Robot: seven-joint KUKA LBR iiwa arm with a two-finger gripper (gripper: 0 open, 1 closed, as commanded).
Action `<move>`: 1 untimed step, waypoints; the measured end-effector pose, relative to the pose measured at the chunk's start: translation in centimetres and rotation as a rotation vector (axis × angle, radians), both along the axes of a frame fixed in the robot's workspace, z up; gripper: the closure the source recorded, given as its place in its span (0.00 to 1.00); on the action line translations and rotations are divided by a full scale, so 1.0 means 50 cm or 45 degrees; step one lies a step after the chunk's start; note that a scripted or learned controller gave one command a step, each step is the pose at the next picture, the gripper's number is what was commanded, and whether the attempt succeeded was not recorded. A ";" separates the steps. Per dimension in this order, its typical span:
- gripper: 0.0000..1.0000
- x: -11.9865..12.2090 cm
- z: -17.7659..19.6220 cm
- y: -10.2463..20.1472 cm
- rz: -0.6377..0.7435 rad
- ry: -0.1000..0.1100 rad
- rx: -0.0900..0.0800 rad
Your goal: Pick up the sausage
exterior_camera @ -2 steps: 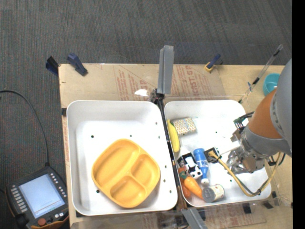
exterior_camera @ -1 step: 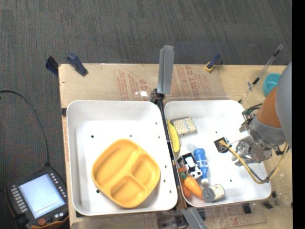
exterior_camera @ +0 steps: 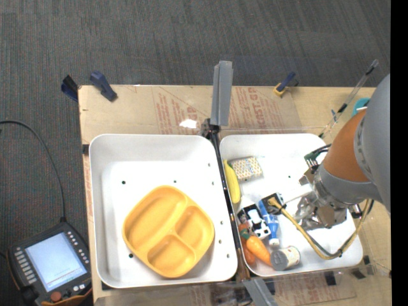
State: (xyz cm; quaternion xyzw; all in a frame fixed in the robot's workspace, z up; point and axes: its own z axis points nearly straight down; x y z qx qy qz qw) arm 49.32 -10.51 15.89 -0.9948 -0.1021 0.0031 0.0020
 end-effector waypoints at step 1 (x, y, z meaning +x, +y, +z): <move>1.00 0.053 0.002 -0.091 -0.006 0.000 -0.001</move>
